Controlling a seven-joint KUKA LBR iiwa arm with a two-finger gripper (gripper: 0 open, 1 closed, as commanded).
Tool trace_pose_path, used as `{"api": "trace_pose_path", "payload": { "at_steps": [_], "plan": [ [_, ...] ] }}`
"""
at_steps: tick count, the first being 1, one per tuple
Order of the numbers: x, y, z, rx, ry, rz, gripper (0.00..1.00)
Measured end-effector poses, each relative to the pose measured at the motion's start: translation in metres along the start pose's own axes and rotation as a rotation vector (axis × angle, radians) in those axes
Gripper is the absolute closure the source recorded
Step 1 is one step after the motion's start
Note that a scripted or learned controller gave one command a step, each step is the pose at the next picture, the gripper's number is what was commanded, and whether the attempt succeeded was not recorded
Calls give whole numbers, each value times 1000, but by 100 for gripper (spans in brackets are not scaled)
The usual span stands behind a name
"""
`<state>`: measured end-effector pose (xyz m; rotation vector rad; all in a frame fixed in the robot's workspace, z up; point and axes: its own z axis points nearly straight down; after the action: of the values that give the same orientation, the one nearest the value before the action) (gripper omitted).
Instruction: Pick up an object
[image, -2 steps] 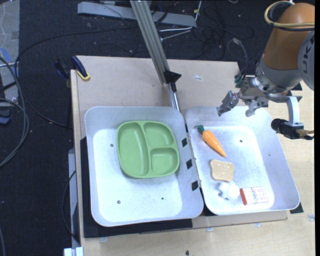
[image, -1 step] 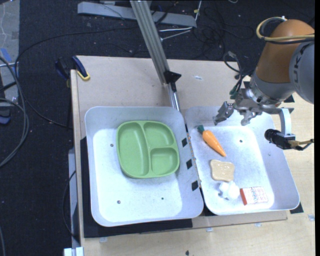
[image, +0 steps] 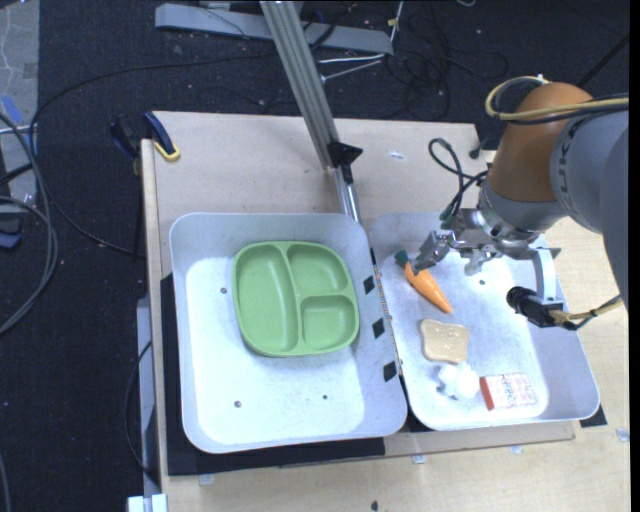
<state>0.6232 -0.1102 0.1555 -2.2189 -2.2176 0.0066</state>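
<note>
In the right bin (image: 560, 375) I saw four things. An orange carrot (image: 430, 287) lay slantwise near the far left corner. A tan slice of bread (image: 444, 341) lay flat nearer the front, a small white lump (image: 459, 381) just before it, and a red-and-white box (image: 509, 391) beside that.

Two bins (image: 200, 300), one green plate (image: 296, 298), four small items (image: 445, 341)

Arm (image: 590, 150) cut off at right edge

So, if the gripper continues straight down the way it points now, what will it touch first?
Probably the carrot: the gripper hangs just above its green end in the right bin. Depth is unclear from this view.
</note>
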Motion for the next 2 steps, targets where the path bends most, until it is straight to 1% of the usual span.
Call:
{"api": "trace_pose_path", "payload": {
  "at_steps": [1,2],
  "plan": [
    [6,4,46,-3,0,-2,0],
    [5,6,32,-7,-1,-1,100]
  ]
}}
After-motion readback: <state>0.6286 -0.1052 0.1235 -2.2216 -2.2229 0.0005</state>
